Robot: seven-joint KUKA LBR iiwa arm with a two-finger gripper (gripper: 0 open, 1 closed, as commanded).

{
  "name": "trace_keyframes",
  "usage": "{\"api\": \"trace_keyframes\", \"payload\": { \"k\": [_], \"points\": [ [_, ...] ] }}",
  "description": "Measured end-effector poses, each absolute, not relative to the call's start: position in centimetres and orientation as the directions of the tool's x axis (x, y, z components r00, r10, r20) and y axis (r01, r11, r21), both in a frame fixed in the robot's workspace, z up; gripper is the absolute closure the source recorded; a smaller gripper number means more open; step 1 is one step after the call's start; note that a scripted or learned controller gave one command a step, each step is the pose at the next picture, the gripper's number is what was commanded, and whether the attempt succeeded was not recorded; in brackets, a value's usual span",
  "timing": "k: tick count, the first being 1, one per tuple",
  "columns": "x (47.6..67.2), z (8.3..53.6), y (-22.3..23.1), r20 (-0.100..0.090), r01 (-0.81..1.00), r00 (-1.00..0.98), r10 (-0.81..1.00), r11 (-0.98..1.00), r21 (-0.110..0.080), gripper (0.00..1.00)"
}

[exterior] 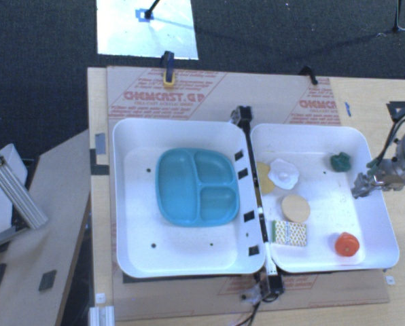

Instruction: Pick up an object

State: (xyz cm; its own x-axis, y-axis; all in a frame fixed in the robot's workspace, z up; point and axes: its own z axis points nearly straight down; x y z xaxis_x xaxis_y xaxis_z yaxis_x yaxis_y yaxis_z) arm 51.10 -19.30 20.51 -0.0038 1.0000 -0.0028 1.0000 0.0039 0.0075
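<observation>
Orange object (347,244) lies in right bin (379,212); hand (361,187) above, grip possibly unclenched, unclear.

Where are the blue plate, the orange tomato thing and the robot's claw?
blue plate (197,187): camera view, its middle divider.
orange tomato (347,244): camera view, its top.
claw (358,189): camera view, its tips.

Bright, cool, even light; soft shadows, slightly blurry throughout.
</observation>
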Motion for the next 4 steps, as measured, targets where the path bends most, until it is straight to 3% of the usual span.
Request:
{"api": "trace_keyframes", "payload": {
  "k": [1,4],
  "points": [
    [51.9,26.4,-20.0,-0.003,1.0,-0.004,1.0,0.004,0.007,1.0],
    [49.6,23.3,-4.2,0.001,1.0,-0.009,1.0,0.009,0.001,1.0]
  ]
}}
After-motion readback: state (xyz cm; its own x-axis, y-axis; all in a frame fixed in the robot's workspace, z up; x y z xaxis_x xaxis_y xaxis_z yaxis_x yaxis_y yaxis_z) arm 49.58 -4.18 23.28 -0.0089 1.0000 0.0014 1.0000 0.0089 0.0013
